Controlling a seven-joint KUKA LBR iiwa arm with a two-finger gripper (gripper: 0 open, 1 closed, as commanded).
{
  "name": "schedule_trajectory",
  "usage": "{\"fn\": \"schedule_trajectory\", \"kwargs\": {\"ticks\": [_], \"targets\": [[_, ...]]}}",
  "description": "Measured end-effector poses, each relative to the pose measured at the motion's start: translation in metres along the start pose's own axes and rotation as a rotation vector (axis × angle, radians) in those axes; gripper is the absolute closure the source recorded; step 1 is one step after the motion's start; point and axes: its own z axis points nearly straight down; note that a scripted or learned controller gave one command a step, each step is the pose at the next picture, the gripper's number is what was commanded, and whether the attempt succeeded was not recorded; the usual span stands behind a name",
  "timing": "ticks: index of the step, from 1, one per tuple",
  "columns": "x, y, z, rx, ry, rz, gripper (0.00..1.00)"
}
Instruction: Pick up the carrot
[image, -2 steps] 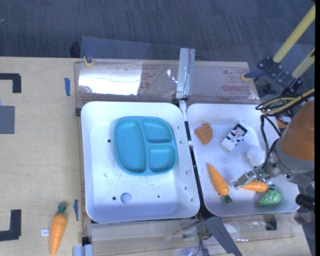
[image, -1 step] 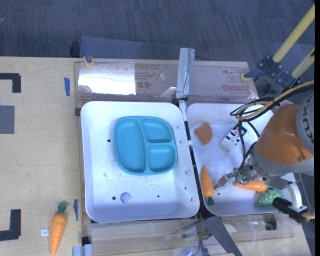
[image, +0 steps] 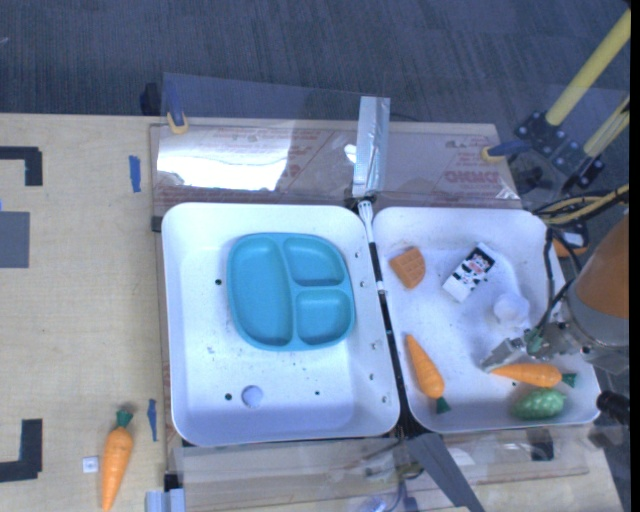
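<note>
Two carrots lie in the right bin (image: 470, 225). One carrot (image: 425, 368) lies near the bin's left wall, with its green end toward the front. A second carrot (image: 528, 375) lies flat near the front right corner. My gripper (image: 508, 352) hangs low at the right side of this bin, just above and to the left of the second carrot's tip, close to it or touching it. Nothing shows lifted off the bin floor. A third carrot (image: 115, 460) lies outside the bins on the bench at the front left.
The left bin (image: 200, 380) holds a blue divided plate (image: 291, 290). In the right bin are an orange bread-like piece (image: 407, 267), a white carton (image: 469, 273), a pale translucent item (image: 510, 308) and a green vegetable (image: 540, 404) just in front of the second carrot.
</note>
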Motion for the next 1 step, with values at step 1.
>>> {"fn": "schedule_trajectory", "kwargs": {"ticks": [1], "targets": [[0.0000, 0.0025, -0.0115, -0.007, -0.003, -0.001, 1.00]]}}
